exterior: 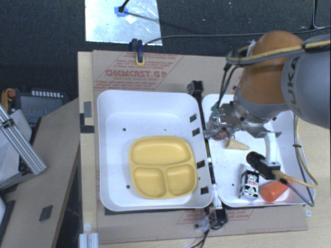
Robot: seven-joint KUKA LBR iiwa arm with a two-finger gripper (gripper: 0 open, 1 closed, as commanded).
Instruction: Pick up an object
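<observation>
The pincer (219,127) hangs low in the right bin (228,170), close to the wall that bin shares with the left bin (150,112). This looks like the reach of a grasp attempt rather than a carry. Whether the pincer is open or closed cannot be told, as the wrist and cabling hide its tip.

Directly beneath it lies a small dark reddish thing (222,136), too hidden to name. It seems the likeliest target, because the pincer is placed right over it. A tan wedge (237,144) lies just beside that thing, on the side away from the shared wall, and is close enough to be nudged or caught as well.

Further from the pincer, toward the bin's near edge, a black-and-white carton (250,185) stands with an orange block (273,190) just beside it. Both are well apart from the reach.

Across the wall from the pincer, a yellow compartment plate (163,167) lies flat in the left bin. Nothing can be seen gripped, so the pick is not yet done.
</observation>
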